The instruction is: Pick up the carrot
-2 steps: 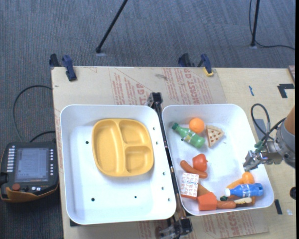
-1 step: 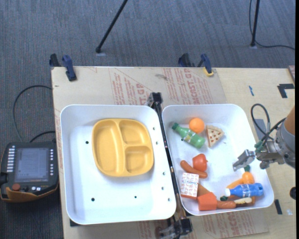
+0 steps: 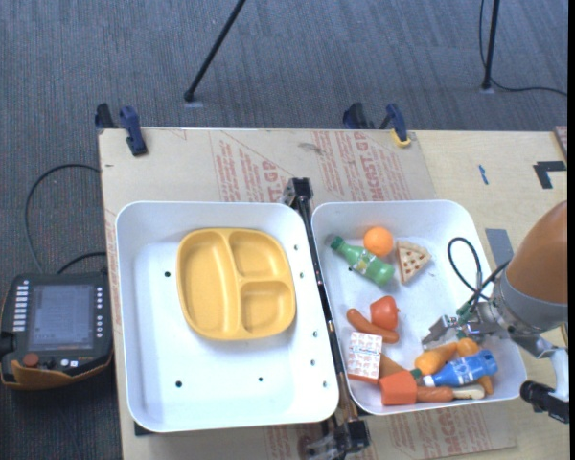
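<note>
A: Since the toys all sit heaped in the right bin [image 3: 455, 214], where is the carrot listed?

B: Item one, carrot [image 3: 372, 325]: an orange stick lying flat near the bin's middle, its upper end tucked under the red pepper [image 3: 385, 310], its lower end near the white carton [image 3: 364, 355]. (A second orange stick [image 3: 437, 393] lies at the front wall; either might be meant.)

A: And the gripper?

B: Gripper [image 3: 448, 327]: low over the right side of the bin, reaching in from the right; I cannot tell how its fingers stand. It hangs beside an orange piece [image 3: 439, 357] and a blue bottle [image 3: 463, 369], apart from the carrot.

A: Obstacles?

B: Pepper and carton crowd the carrot; likely a tight approach. Further back: green bottle [image 3: 361, 262], orange fruit [image 3: 378, 241], pizza slice [image 3: 412, 261]. Left bin [image 3: 144, 353]: one yellow divided plate [image 3: 237, 282].
</note>
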`<state>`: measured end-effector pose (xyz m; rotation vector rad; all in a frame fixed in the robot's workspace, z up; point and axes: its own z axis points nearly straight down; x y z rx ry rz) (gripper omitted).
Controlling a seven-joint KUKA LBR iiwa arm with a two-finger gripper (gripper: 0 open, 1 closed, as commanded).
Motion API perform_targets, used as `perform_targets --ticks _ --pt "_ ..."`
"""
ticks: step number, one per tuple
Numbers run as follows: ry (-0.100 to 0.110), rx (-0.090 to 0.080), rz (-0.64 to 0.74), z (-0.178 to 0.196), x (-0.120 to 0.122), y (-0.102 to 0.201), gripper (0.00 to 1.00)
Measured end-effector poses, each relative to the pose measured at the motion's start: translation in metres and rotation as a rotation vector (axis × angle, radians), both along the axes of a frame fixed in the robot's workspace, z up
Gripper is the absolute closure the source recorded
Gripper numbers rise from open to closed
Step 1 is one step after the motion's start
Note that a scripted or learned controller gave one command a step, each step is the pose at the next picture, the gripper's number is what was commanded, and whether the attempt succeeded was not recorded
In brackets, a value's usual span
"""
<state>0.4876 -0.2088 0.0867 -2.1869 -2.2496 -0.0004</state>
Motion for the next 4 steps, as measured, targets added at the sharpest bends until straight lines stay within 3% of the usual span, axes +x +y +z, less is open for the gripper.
perform_targets --ticks 1,2,3,4 --pt "-0.004 -0.002 0.093 0.001 -0.011 0.041 0.0" --pt "-0.004 -0.002 0.088 0.011 -0.011 0.04 1.0" --pt "-0.004 -0.002 0.086 0.01 -0.011 0.04 0.0" --pt "-0.002 -0.001 0.256 0.001 -0.012 0.059 0.0"
